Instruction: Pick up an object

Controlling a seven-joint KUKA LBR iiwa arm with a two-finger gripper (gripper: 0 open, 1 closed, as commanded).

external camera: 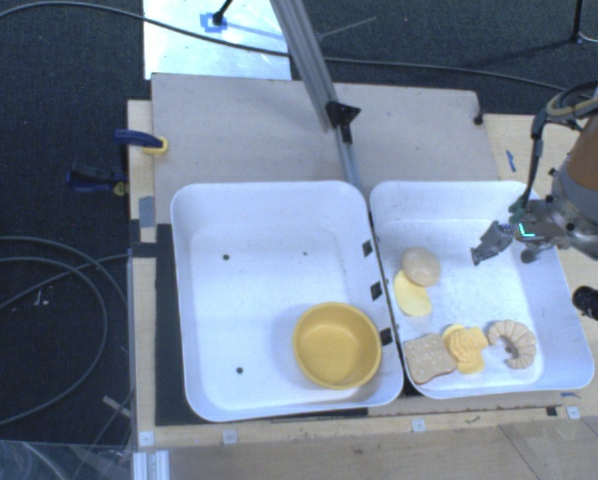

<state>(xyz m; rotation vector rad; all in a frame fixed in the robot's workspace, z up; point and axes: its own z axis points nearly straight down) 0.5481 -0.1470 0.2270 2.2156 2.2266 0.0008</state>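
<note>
Two white bins side by side on the bench. In the left bin (229,258) — a yellow bowl (337,344) near the front right corner. In the right bin (449,208) — a round cream bun (420,265), a yellow slice (412,296) just below it, a toast piece (428,358), a yellow lump (466,348) and a shrimp (513,342) along the front. Gripper (509,244) above the right bin's right side, spread apart, pinching nothing, well apart from the food.

Even, bright overhead light, slightly cool cast. White bins (279,218) near overexposed, surface detail washed out. Reflective floor panel (194,18) at top glares pale. Yellow bowl (337,344) casts a soft, short shadow. Overall focus mildly soft; dark carpet (49,88) grainy.
</note>
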